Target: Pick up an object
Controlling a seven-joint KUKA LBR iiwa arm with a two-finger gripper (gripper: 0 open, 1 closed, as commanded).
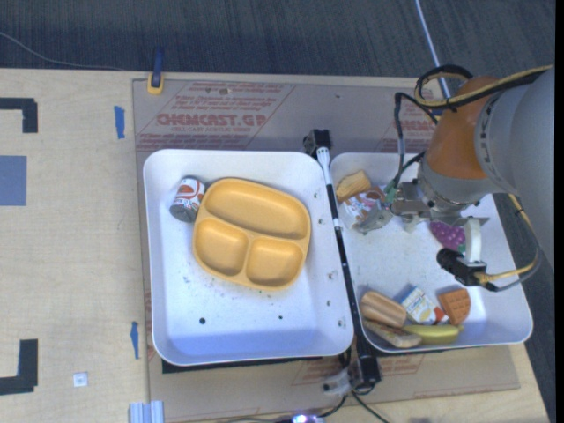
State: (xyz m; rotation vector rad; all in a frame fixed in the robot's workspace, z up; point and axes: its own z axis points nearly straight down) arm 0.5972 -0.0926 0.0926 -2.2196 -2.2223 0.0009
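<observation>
My gripper [381,213] reaches into the upper left part of the right bin [511,315], below the arm's orange band. Its tip is over a small white and red packet [361,204]. A tan wedge of bread [353,184] lies just up and left of it. A purple bunch of grapes [448,233] sits to the right, under the wrist. I see nothing lifted off the bin floor.
The right bin's near edge holds a bread roll [383,307], a banana [432,331], a small box [419,305] and an orange cracker [456,305]. The left bin [167,315] holds a yellow divided plate [251,233] and a small can [186,198].
</observation>
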